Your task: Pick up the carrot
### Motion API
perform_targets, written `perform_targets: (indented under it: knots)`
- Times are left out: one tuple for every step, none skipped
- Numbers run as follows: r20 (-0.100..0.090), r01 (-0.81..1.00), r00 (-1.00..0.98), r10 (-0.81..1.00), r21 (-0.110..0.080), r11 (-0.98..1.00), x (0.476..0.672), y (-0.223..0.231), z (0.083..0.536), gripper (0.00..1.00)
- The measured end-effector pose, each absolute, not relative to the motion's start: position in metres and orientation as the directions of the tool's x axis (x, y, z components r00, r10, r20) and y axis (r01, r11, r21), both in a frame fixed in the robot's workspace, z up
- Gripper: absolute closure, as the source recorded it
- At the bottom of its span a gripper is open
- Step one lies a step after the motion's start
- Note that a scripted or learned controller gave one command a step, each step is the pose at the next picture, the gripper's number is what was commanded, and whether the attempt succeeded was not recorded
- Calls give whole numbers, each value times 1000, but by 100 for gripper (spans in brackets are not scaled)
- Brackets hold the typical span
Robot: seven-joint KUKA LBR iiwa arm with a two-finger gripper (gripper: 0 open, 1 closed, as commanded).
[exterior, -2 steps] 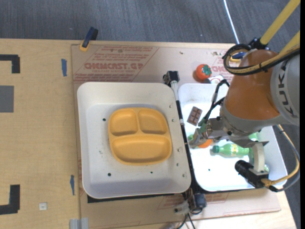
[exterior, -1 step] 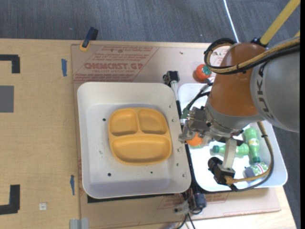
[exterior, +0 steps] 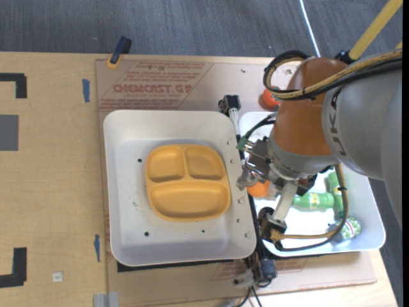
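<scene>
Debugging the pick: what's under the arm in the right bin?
An orange bit, likely the carrot, peeks out left of the arm; a green toy and a speckled ball show lower right. The upper part of the right bin is covered.

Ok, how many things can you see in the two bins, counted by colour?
Yellow: 1, yellow divided plastic plate, left bin.
Orange: 2, orange piece under the arm, probably the carrot; orange rounded lump, half hidden.
Green: 2, green plastic bottle shape; green-and-white ball.
Total: 5.

An orange carrot (exterior: 257, 188) lies in the right-hand white bin (exterior: 376, 234), close to its left wall. The robot arm (exterior: 307, 123) hides most of it.
</scene>
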State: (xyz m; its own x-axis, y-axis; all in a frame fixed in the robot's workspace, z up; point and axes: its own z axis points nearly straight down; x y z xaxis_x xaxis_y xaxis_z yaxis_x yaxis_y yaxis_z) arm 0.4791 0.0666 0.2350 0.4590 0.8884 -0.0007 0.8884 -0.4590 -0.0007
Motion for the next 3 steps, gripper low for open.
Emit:
perform_targets:
  knots:
    - [0, 912, 411, 912, -1, -411, 479, 107, 246, 100]
    - [0, 935, 355, 935, 0, -355, 523, 62, 252, 100]
    - [-1, 916, 401, 916, -3, -401, 479, 17, 184, 100]
